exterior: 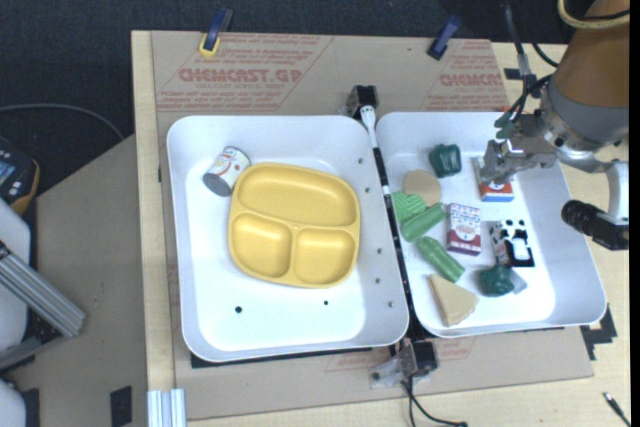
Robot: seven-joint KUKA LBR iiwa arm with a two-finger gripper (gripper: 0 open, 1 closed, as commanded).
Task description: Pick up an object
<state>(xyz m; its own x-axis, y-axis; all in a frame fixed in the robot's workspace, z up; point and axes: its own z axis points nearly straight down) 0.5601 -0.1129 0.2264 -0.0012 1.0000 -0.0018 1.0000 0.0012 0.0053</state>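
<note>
The right bin (pixel 560 300) holds several small objects. My gripper (pixel 497 171) hangs low over its far right part, directly above a small red, white and blue box (pixel 495 191); whether it touches the box is unclear. To the left lie a dark green piece (pixel 445 158), a tan round piece (pixel 421 185) and a light green piece (pixel 415 215). A red and white carton (pixel 463 227) sits mid-bin, with a black and white item (pixel 514 244) to its right. Near the front edge are a green stick (pixel 440 258), a teal lump (pixel 497 281) and a tan wedge (pixel 452 301).
The left bin (pixel 190 245) holds a yellow divided plate (pixel 295 222) and a small can (pixel 226 170) lying at its far left corner. The grey and orange arm (pixel 595 75) comes in from the right above the right bin's far corner. A black clamp (pixel 362 100) sits between the bins.
</note>
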